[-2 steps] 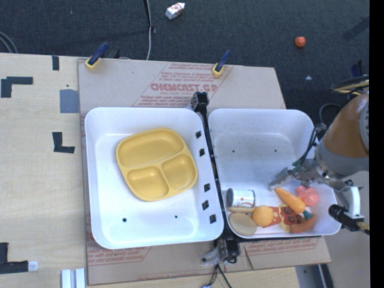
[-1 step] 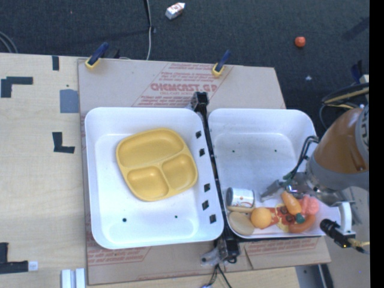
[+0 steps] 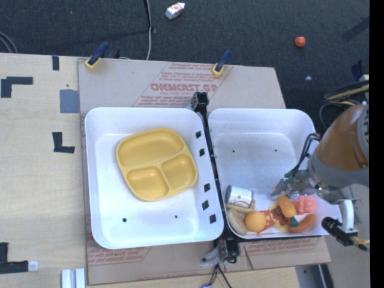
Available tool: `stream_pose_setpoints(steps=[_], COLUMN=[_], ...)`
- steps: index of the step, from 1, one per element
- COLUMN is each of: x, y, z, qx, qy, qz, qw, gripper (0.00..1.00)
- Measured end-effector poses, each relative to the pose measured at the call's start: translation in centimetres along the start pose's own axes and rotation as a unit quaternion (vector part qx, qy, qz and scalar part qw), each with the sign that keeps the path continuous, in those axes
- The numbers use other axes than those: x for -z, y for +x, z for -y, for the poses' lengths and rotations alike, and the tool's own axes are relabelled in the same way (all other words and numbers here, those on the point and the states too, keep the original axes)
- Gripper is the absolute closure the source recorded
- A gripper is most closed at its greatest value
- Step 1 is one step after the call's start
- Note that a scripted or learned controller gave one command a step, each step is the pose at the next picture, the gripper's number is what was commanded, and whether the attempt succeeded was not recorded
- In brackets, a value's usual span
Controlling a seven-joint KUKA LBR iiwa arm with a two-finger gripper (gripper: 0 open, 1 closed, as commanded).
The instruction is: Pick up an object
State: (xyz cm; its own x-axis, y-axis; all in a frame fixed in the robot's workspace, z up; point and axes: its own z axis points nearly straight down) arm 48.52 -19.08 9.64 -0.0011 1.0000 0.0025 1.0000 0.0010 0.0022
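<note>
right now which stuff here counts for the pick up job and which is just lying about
For the job:
- tool
- toy pile in the right bin: orange ball, small can, pink piece

Lying about:
- yellow divided tray in the left bin
- white scrap and orange ball on the floor

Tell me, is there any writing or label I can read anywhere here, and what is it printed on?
"CHEMCAST GP": red print on the brown cardboard sheet under the two bins, seen upside down.
Smaller red print near it on the same sheet: too blurred to read.
Small white can in the right bin: it has a red-marked label, too small to read.
Small white packet on the dark floor: nothing legible.
</note>
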Motion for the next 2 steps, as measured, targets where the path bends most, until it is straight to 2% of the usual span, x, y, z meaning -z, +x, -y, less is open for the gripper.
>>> stream_pose_setpoints(steps=[1, 2], x=[8.6, 8.8], y=[0.7, 7.9], z=[0.0, -5.8], qx=[0.001, 0.004], qy=[-0.001, 0.000], qz=[0.002, 0.000], qw=[1.0000, 1.0000], gripper=[1.00, 1.00])
